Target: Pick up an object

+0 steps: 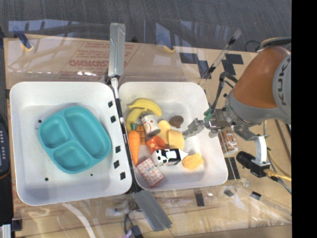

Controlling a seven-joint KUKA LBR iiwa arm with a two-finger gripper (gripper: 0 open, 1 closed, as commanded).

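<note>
While the grey arm with its orange band reaches in from the right, the gripper hangs over the right side of the right bin. Whether its jaws are spread or pressed together I cannot tell, and nothing visible sits in its grasp. Its tip lies near a brown round object and a pale yellow block, though contact with either is unclear. Clustered in this bin's left and middle are two bananas, a small can, a carrot, a red piece, a black-and-white cow toy, a ridged yellow piece and a checked box. A teal divided plate lies in the left bin.
</note>
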